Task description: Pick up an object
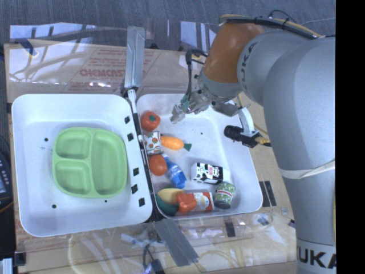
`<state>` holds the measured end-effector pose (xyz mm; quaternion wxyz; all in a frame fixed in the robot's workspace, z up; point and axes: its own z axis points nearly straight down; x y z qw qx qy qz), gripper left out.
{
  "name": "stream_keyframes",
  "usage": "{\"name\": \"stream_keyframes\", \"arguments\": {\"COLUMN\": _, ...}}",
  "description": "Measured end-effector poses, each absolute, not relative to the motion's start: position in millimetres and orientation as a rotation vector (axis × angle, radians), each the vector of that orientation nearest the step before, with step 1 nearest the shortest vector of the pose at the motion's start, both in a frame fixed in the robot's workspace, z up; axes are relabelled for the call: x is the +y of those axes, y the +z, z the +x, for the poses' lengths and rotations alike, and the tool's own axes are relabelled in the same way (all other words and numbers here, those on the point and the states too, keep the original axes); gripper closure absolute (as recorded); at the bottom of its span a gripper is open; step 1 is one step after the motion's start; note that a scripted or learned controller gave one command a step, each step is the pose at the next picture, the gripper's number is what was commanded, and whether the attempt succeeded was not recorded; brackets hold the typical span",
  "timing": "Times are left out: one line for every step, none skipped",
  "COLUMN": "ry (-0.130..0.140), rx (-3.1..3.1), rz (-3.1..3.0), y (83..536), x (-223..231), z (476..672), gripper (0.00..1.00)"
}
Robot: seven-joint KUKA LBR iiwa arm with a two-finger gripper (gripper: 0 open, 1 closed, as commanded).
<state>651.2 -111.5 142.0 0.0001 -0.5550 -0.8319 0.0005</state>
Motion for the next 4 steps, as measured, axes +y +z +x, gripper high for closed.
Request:
{"name": "stream_keyframes", "arguments": {"ry": 0.002, "rx": -2.613, "rz": -1.743, "y": 141.7, "x": -111.7, "z": 651.1, "gripper": 0.0}}
{"name": "stream_keyframes", "arguments": {"ry": -0.002, "rx": -2.688, "rz": -1.692, "y": 104.3, "x": -115.7, "z": 593.4, "gripper": 0.0}}
{"name": "stream_keyframes", "arguments": {"ry": -0.002, "rx": -2.68, "rz": -1.672, "y": 109.8, "x": -111.0, "z": 590.6, "gripper": 1.0}}
{"name": "stream_keyframes", "arguments": {"ry": 0.002, "rx": -2.438, "rz": -1.982, "y": 206.5, "x": -101.1, "z": 621.3, "gripper": 1.0}}
